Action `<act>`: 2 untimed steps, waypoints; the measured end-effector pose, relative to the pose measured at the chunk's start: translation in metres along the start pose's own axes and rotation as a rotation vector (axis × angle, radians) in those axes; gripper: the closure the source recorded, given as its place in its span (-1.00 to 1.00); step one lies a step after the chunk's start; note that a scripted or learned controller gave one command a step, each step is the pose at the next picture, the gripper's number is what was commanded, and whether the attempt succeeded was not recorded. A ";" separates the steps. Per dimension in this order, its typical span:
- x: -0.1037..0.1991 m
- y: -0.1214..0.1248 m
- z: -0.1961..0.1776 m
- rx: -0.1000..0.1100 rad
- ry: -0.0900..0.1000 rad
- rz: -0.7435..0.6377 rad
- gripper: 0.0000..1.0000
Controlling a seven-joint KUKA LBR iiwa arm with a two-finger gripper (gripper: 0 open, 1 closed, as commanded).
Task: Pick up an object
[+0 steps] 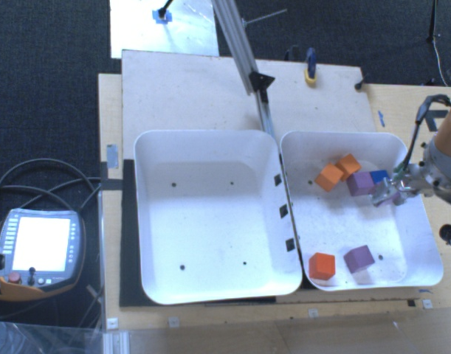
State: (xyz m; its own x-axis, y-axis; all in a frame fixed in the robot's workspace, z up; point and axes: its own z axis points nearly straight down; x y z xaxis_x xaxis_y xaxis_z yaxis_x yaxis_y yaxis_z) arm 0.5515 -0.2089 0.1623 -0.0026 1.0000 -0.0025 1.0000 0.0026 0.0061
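In the right bin (417,271) lie several blocks. Two orange blocks (338,172) touch each other near the back, with a purple block (359,183) and a small blue block (379,175) just to their right. Near the front wall sit an orange cube (322,265) and a purple cube (359,258). My gripper (387,193) reaches in from the right and hovers just right of the back purple block, below the blue one. No block shows between its fingers.
The left bin (147,220) stands beside the right one, with a divider of black clips between them. A slanted metal pole (240,43) crosses the back of the bench. A teach pendant (37,253) lies at far left.
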 end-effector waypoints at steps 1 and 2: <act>-0.001 0.002 -0.041 0.001 0.001 -0.001 1.00; 0.048 0.005 -0.054 0.002 0.004 -0.008 1.00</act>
State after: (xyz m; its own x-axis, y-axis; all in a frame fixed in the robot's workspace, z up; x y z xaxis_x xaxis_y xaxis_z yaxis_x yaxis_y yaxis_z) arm 0.5557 -0.1603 0.2166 -0.0105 0.9999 0.0012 0.9999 0.0105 0.0038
